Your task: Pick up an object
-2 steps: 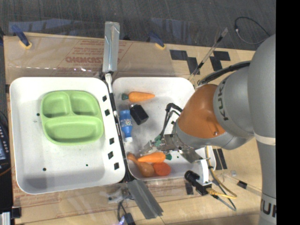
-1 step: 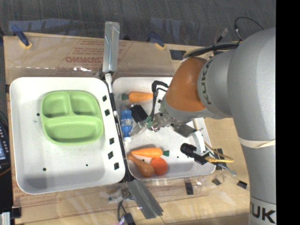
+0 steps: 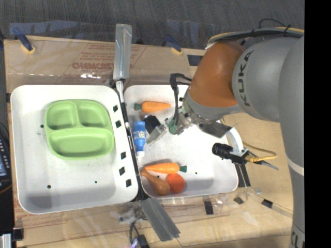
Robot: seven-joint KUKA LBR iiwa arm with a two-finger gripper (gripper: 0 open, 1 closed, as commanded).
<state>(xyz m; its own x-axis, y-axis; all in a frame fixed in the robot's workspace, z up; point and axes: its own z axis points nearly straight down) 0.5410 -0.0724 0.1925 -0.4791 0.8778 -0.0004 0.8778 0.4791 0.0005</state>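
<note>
The arm comes in from the right side of the frame and hangs over the right bin (image 3: 230, 182), with the gripper (image 3: 156, 132) sitting near the middle of the picture, low over the bin's upper left part. Can't tell from this angle if it's spread or pinched, and nothing can be made out between its tips.

Closest to the gripper is the small blue bottle (image 3: 139, 135), lying just to its left against the divider between the two bins. Right above the gripper, toward the top of the bin, there's a carrot (image 3: 154, 107) with its green stub pointing left. A second carrot (image 3: 163, 168) lies well below the gripper near the bottom edge of the bin, green end pointing right. Touching that one from underneath are a round red-orange tomato-looking thing (image 3: 176, 183) and a brownish sausage-shaped piece (image 3: 155, 184) just to its left.

So the count in the right bin: two carrots, one bottle, one red ball thing, one brown piece.

The left bin (image 3: 26, 138) holds a single green divided plate (image 3: 79, 128) with three compartments, sitting in its upper half, well apart from the gripper.
</note>
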